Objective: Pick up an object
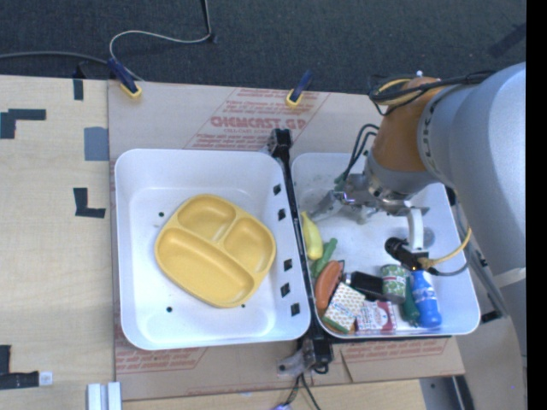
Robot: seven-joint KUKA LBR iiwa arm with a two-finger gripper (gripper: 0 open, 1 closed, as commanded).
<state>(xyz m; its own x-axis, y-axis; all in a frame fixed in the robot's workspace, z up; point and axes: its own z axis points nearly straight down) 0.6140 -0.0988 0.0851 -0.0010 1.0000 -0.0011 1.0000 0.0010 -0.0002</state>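
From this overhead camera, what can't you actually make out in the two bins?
- Gripper: whether its fingers are open or shut; too small and blurred against the right bin.
- Packets: print too small to read.
- Carrot: partly under the packets.
- Blue bottle: label unreadable.

We see two bins side by side on the bench: in the left bin (137,254) a divided plate (215,248) lies near the middle. In the right bin (461,314) things crowd the near edge: a bottle (425,299) at right, a can (393,280) left of it, packets (359,312) further left, a carrot (326,285) by the divider. The gripper (355,202) hangs above the bin's far half.
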